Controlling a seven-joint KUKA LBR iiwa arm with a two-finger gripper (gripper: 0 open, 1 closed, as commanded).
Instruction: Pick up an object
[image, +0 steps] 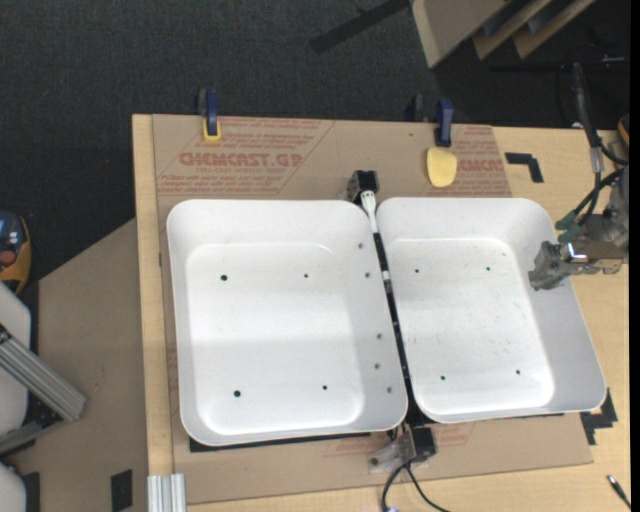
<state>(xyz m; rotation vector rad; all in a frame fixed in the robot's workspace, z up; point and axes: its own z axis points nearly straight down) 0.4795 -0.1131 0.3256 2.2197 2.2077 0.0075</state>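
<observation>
Hovering hand (550, 268) over bin rim (552, 222)

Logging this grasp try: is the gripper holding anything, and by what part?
Cannot tell. The gripper sits over the right bin's right rim, too small and blurred to show anything between its fingers.

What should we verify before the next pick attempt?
1. Gripper position: ok. The gripper sits at the right rim of the right bin.
2. Target to pick: cannot tell. The candidate I see is a yellow piece.
3. Target inside a bin: not ok. It lies on the board behind the right bin.
4. Bins seated: ok. The left bin and the right bin lie side by side.
5. Board clamped: ok. Blue clamps grip the far edge.
</observation>
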